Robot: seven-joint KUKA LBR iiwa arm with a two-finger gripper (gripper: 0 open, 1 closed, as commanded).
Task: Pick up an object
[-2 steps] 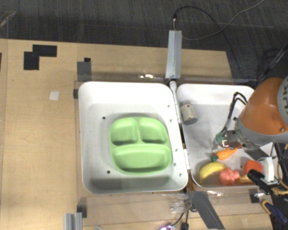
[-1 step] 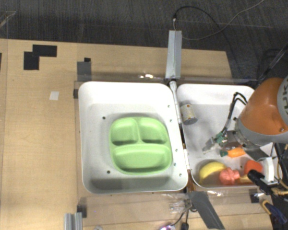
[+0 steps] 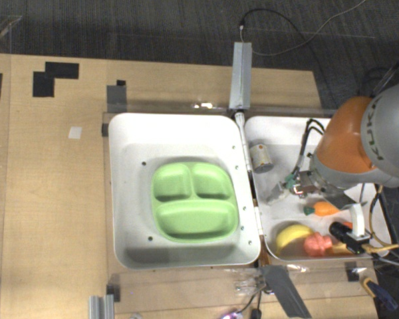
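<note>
Just beside the claw (image 3: 299,185) lies an orange carrot (image 3: 324,209). I cannot tell if the claw is open or holds anything. It should drop straight onto the carrot, clear of the banana (image 3: 291,236).

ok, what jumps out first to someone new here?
The green divided tray lies alone in the left bin. The grey and orange arm reaches into the right bin, above a banana, a carrot and a pink item at its near edge.

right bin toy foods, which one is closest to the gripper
The orange carrot, lying just right of the gripper. The yellow banana and pink piece sit farther down, by the bin's near wall.
</note>
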